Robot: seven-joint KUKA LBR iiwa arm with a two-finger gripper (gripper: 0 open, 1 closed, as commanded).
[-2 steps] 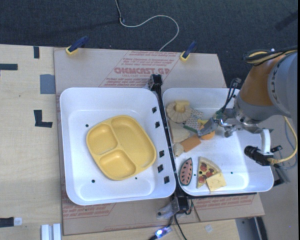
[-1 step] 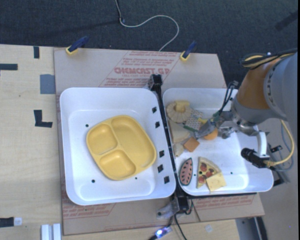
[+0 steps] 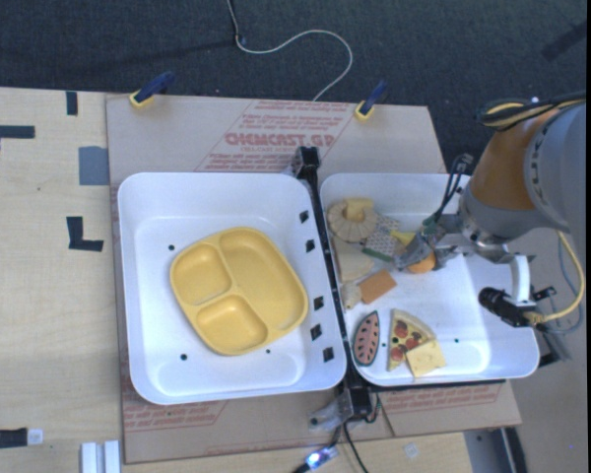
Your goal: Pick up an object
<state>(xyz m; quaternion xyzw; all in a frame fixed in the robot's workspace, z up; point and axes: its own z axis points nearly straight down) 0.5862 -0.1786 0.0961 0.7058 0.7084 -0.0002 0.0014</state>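
Note:
My gripper [image 3: 417,255] is low in the right bin [image 3: 492,363], near the middle of its upper half. Right under its tip lies a small orange object [image 3: 425,262], partly hidden by the gripper; whether it is gripped I cannot tell. A beige round toy food piece [image 3: 352,217] lies to the upper left, with a thin green piece [image 3: 378,254] below it. A brown toast slice [image 3: 377,286] rests lower left of the gripper. Near the bin's front lie a watermelon slice [image 3: 366,338] and a pizza slice [image 3: 410,339] with a yellow wedge [image 3: 426,361].
The left bin [image 3: 148,363] holds a yellow divided plate [image 3: 238,289]. A black divider [image 3: 323,264] runs between the bins. The grey and orange arm [image 3: 517,180] comes in over the right bin's right wall, with cables [image 3: 547,308] beside it.

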